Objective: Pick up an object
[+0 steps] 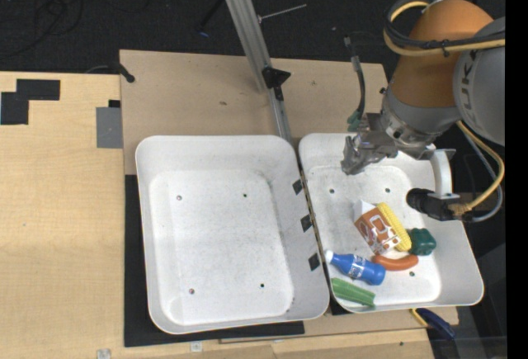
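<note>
Claw [356,161] aperture impossible to tell; below it, crowded orange packet [378,229] and blue bottle [356,267] risking a glancing, slipping grasp

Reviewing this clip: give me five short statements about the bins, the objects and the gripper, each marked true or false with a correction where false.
1. The small objects lie in the right-hand shallow white bin. True.
2. The green cylindrical object lies near that bin's far edge. False: it lies at the near edge, below the blue and white bottle.
3. The two-finger gripper is over the far part of the right-hand bin, apart from the objects. True.
4. The left-hand shallow white bin holds the orange and white packet. False: the packet is in the right-hand bin.
5. The yellow elongated object lies beside the packet. True.
</note>
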